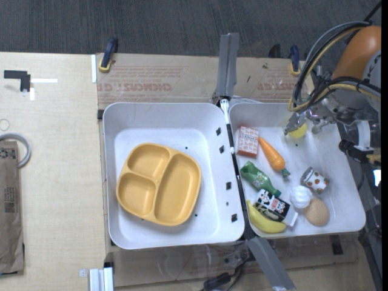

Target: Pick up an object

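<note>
From above I see my gripper at the far corner of the right bin, its fingers clamped on a small yellow object (perhaps a lemon). Nearer in that bin lie a carrot, a pink box, a green packet, a banana, a white ball and a brown egg. The left bin holds a yellow divided plate.

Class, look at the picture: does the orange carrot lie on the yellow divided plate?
No. The carrot lies in the right bin, beside the small red-and-white box, while the yellow plate sits in the left bin.
</note>
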Tool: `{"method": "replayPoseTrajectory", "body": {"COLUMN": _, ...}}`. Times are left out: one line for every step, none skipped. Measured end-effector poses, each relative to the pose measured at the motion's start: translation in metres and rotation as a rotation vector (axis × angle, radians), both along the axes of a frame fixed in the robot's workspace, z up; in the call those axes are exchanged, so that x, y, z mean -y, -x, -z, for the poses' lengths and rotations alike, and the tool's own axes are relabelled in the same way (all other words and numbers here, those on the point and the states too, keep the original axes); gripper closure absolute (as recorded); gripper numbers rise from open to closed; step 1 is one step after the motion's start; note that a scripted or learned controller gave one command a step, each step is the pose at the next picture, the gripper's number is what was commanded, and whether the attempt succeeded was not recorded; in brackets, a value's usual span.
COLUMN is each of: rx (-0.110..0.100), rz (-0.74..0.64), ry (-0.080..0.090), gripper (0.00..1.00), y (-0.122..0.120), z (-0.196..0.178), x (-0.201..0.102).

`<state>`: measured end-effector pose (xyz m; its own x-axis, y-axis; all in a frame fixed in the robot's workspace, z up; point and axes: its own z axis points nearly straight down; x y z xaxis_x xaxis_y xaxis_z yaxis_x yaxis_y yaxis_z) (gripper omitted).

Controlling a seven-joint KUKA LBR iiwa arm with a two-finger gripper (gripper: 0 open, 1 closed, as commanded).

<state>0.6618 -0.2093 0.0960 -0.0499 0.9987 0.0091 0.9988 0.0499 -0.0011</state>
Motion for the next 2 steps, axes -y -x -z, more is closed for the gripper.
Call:
{"method": "replayPoseTrajectory", "body": {"rx": 0.007, "rz": 0.002, "ry": 0.014, "gripper": 1.00, "y": 0.000, "z": -0.008, "x": 0.006}}
{"method": "replayPoseTrajectory", "body": {"rx": 0.004, "rz": -0.093, "ry": 0.011, "gripper": 1.00, "y": 0.002, "z": -0.108, "x": -0.069}}
